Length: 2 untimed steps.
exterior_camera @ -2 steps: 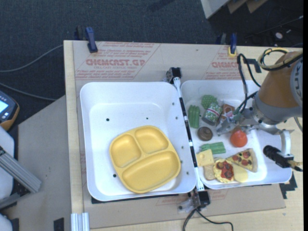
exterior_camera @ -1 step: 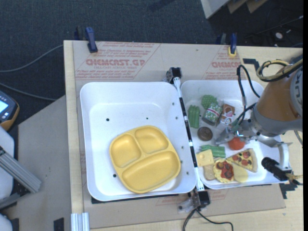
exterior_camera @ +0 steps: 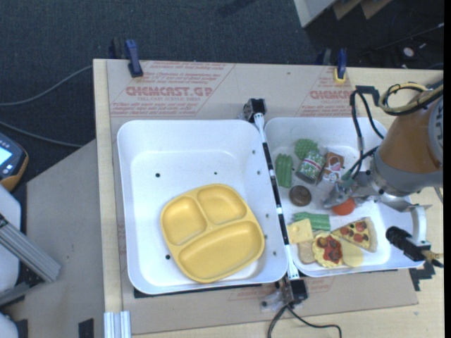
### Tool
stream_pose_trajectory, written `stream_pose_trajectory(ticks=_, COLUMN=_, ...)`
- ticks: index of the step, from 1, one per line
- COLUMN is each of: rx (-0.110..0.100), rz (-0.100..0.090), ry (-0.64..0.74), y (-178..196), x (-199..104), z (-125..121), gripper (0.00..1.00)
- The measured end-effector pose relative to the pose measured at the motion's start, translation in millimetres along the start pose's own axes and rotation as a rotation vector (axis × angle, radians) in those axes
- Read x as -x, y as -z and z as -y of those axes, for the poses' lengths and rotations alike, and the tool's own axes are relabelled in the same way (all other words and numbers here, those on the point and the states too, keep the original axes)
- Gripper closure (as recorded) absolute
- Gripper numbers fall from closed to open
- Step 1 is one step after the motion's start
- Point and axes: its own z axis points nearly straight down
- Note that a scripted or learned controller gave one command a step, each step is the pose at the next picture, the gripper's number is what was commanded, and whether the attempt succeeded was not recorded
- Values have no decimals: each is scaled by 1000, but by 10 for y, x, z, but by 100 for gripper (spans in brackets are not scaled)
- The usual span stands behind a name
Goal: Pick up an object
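The right bin (exterior_camera: 366, 129) holds several toy foods: a green pickle (exterior_camera: 283, 169), a ribbed green piece (exterior_camera: 306, 148), a small green and red box (exterior_camera: 310, 167), a red and white packet (exterior_camera: 333, 164), a brown disc (exterior_camera: 300, 196), a yellow cheese slice (exterior_camera: 301, 231), a pizza slice (exterior_camera: 356, 233) and a round mini pizza (exterior_camera: 328, 250). My gripper (exterior_camera: 341, 194) reaches down into the middle of this bin. An orange-red piece (exterior_camera: 344, 206) lies right at its tip, partly hidden by it. Whether that piece is gripped is not visible.
The left bin (exterior_camera: 141, 146) bears a yellow divided plate (exterior_camera: 211, 232). A black clip (exterior_camera: 254, 108) sits at the top of the wall between the bins. The arm's grey and orange body (exterior_camera: 412, 146) covers the right bin's far right side. Blue clamps (exterior_camera: 132, 56) hold the board's back edge.
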Motion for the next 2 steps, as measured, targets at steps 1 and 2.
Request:
stream_pose_trajectory(ticks=1, rx=3, rz=-2, ry=8, y=-109, x=-609, z=-490, gripper=100)
stream_pose_trajectory(ticks=2, rx=4, rz=-2, ry=6, y=951, x=-1225, z=-169, gripper=100)
